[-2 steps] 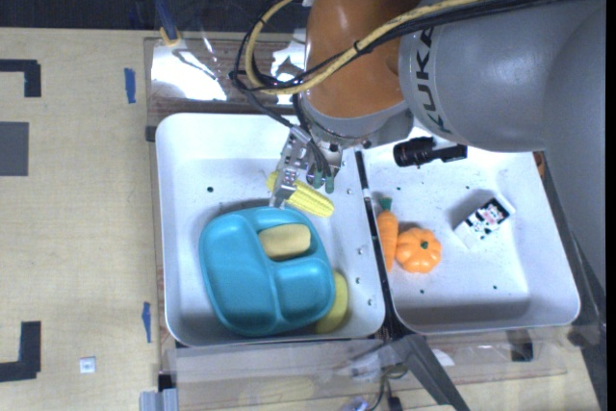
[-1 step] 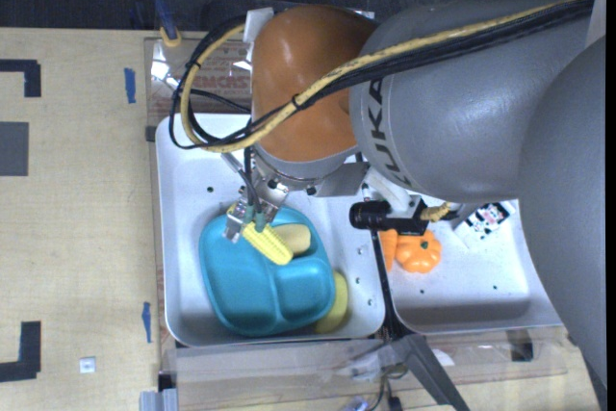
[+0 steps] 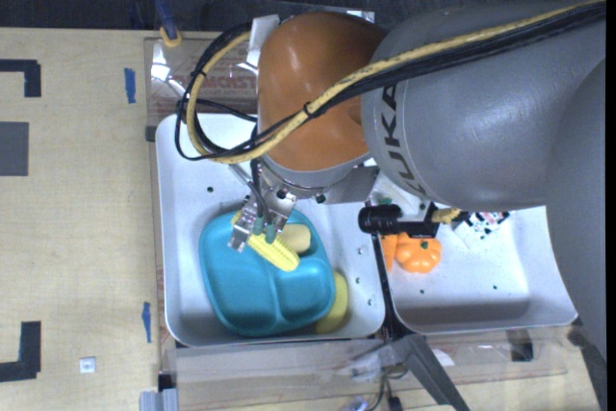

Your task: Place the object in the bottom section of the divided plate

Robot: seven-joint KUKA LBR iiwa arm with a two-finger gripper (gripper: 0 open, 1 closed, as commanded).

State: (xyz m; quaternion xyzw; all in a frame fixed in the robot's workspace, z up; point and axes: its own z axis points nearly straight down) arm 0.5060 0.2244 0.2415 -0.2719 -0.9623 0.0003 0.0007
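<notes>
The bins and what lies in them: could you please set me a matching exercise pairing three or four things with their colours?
Things:
1. divided plate
2. small pumpkin
3. banana-shaped piece at the gripper
4. band above the wrist

Colours:
A. yellow
B. brownish orange
C. blue
D. bright orange with a green stem

Pairs: 1-C, 2-D, 3-A, 4-B
</notes>
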